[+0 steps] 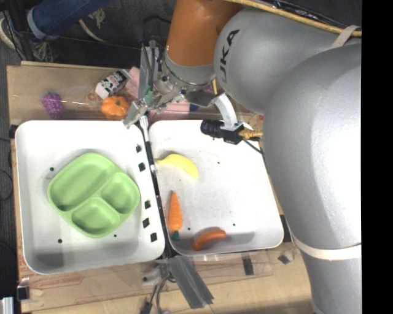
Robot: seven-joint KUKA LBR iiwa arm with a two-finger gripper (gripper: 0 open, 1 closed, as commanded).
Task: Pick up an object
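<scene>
Nothing picked yet. End effector (139, 110) hangs over the far rim between the bins, grip state unclear. Banana (178, 165), carrot (175, 211), sausage (209, 238) lie in right bin (245, 184); grasp remains.

A pale wooden bench (37, 80) carries two shallow white bins (31, 184) side by side. Beyond the bench's far edge the floor (123, 37) is dark. At the top left corner stand a person's sneakers (92, 27) and blue jeans (55, 12). Lighting is even and bright.
</scene>
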